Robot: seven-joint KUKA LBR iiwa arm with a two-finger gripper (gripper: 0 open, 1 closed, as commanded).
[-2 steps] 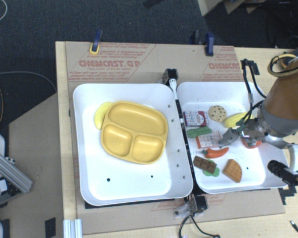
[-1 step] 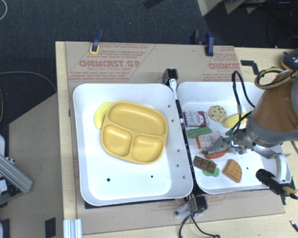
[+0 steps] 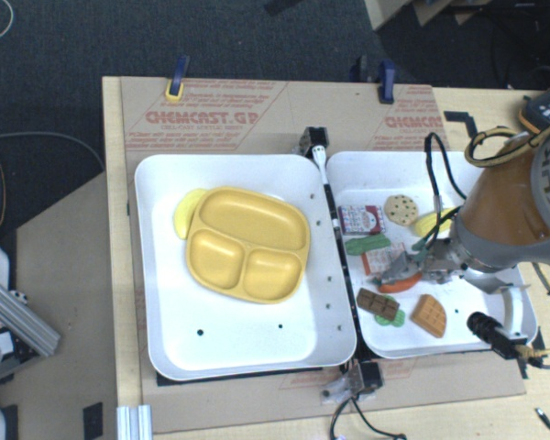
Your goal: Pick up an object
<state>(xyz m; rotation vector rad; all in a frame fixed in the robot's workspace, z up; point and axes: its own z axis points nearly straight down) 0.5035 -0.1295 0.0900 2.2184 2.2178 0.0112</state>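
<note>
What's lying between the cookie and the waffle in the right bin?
In the camera view, the gripper and a red item lie between the cookie and waffle.

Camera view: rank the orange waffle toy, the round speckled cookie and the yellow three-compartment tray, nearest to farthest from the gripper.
1. Orange waffle toy, right bin, just below the gripper.
2. Round speckled cookie, right bin, above it.
3. Yellow three-compartment tray, left bin, farthest.

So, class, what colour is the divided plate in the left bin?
Yellow. The plate shows best in the camera view, lying in the left bin.
</note>
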